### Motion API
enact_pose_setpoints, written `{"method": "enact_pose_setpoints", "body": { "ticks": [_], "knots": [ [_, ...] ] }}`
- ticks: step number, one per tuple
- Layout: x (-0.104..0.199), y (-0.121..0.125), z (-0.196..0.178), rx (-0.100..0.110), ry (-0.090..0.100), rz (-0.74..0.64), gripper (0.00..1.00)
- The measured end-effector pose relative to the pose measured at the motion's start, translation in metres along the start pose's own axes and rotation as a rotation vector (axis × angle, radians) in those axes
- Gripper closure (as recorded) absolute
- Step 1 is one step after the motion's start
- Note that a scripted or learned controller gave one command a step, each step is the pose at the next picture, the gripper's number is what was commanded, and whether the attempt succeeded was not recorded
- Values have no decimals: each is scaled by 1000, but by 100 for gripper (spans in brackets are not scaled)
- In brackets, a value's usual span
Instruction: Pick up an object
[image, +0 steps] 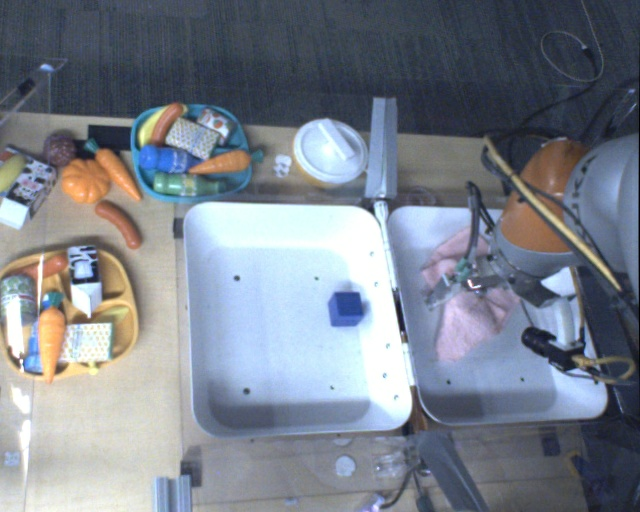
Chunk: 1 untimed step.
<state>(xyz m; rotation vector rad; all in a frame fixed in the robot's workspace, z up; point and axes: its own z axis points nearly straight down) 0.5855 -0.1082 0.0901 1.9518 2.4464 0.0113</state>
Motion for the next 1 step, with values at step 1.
{"method": "enact_pose_setpoints", "body": {
  "ticks": [1],
  "knots": [
    [-4,30,1,1,0,-168,0]
  ]
}}
